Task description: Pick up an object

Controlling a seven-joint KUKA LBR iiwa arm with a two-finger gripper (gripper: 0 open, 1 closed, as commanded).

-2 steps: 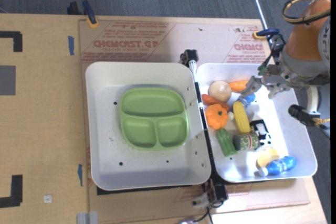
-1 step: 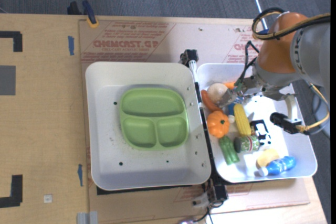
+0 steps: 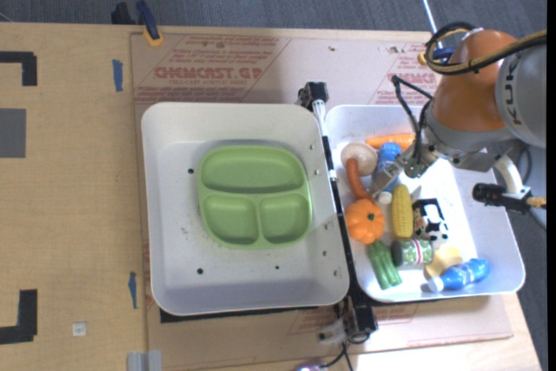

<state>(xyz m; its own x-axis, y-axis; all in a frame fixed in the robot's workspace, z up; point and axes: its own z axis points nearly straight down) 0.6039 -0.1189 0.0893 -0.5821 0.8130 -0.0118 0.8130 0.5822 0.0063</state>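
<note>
The right bin (image 3: 501, 232) holds several toy foods. Among them are an orange pumpkin (image 3: 365, 221), a yellow corn cob (image 3: 401, 211), a green cucumber (image 3: 383, 265), a small can (image 3: 413, 253) and a blue bottle (image 3: 460, 274). A pale mushroom (image 3: 358, 156) and an orange carrot (image 3: 389, 139) lie at the bin's far left. My gripper (image 3: 388, 178) is low inside this bin, just above the corn and right of the mushroom, with a small blue piece beside it. Nothing shows clearly in its grasp.
The left bin (image 3: 174, 187) holds a green divided plate (image 3: 255, 195). A black-and-white toy (image 3: 430, 219) lies right of the corn. The arm's orange band (image 3: 469, 91) hangs over the right bin's far edge. A black clamp (image 3: 313, 93) sits between the bins.
</note>
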